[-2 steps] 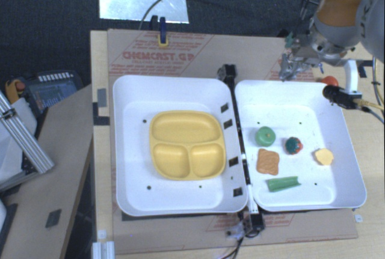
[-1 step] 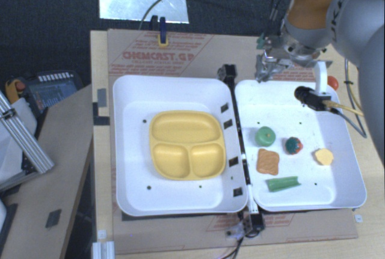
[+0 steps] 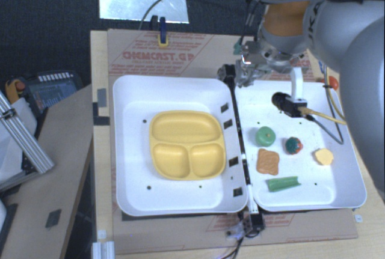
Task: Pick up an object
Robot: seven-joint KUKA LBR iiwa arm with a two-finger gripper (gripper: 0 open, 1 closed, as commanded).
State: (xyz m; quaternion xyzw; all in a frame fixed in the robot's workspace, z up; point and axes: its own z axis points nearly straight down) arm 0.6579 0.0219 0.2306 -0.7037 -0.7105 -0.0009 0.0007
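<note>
Five toys (image 3: 267,161) occupy right bin (image 3: 340,191); yellow tray (image 3: 183,145) occupies left bin (image 3: 129,131).

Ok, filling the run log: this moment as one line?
gripper: at far edge of right bin | five small items lying loose inside | left bin: yellow tray

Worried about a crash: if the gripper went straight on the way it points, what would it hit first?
Probably the floor or rim of the right bin, at its far left corner. The gripper hangs there pointing down; no object lies beneath, though depth is unclear.
</note>
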